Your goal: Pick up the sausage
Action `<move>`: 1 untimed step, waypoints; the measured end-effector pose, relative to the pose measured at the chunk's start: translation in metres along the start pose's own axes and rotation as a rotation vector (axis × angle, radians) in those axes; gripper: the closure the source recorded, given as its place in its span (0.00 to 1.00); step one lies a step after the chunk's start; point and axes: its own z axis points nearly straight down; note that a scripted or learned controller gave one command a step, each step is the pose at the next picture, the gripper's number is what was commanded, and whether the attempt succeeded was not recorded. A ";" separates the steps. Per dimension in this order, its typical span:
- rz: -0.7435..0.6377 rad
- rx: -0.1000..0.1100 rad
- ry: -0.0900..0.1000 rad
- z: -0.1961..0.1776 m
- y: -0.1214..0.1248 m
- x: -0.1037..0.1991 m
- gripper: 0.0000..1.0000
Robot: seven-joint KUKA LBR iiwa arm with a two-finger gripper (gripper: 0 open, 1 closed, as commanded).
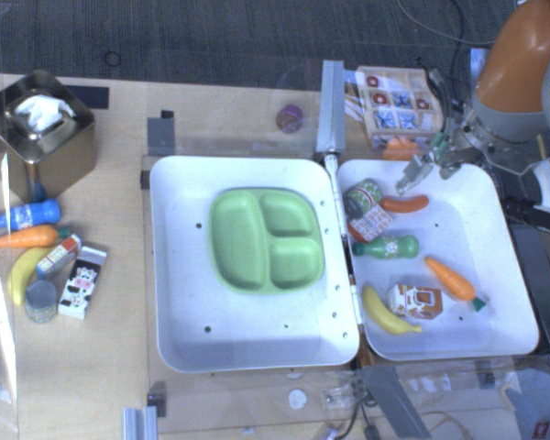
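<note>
The gripper (422, 170) hangs just above the sausage (404, 203) in the right bin (509, 273). Its tips blur together; I cannot tell whether it grips anything. The arm (522, 58) is cut off at the frame's edge.

1 fixed overhead camera, slanted down on both bins (257, 177).

Right bin (518, 324): sausage (404, 203) lies flat near the 12 o'clock rim. Gripper (414, 174) hangs just above it at its 1 o'clock, not gripping it. Green bottle (386, 247) lies at the sausage's 7 o'clock, can (363, 193) at its 9 o'clock. Carrot (452, 280), banana (388, 311) and small carton (416, 302) sit toward 6 o'clock. Left bin (179, 333) holds a green divided tray (264, 239).
</note>
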 end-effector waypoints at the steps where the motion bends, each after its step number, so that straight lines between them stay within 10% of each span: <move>1: -0.081 0.003 0.002 0.078 0.021 -0.050 0.00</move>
